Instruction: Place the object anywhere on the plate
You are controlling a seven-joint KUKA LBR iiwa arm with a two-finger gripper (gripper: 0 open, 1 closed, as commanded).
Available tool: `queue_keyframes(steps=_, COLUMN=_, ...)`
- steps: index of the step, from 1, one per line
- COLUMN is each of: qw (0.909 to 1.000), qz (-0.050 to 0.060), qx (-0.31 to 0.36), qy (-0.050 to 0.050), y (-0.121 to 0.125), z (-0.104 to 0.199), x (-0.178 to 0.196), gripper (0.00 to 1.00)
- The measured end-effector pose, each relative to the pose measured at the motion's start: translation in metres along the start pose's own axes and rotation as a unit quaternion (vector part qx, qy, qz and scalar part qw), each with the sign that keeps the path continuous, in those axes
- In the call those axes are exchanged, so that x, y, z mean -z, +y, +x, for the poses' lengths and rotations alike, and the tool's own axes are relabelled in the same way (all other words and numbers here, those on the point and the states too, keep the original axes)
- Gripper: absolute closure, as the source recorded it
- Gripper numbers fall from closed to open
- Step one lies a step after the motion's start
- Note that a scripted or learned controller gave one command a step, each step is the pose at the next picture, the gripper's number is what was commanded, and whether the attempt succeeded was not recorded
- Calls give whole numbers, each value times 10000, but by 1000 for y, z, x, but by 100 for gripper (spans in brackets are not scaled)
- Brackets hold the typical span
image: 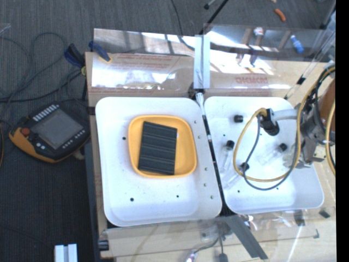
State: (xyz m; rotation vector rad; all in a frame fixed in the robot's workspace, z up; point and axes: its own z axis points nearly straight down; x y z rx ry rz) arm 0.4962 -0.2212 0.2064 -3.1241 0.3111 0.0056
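A black ribbed rectangular object [158,147] lies flat on the yellow plate [187,156], which sits in the left white bin [112,195]. The object is tilted slightly and rests fully inside the plate's rim. My gripper [306,156] hangs over the right side of the right bin [305,198], far from the plate, with nothing visible in it. The grey arm comes in from the right edge.
A yellow cable [238,146] loops across the right bin, ending at a black fitting [270,125]. Small black knobs [238,118] and clear plastic pieces [267,157] lie in that bin. A teach pendant [52,132] sits on the floor at left.
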Motion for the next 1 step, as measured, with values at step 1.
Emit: queue_keyframes(steps=1, qw=10000, qz=1, qx=0, qy=1, y=0, z=0, x=0, gripper=0)
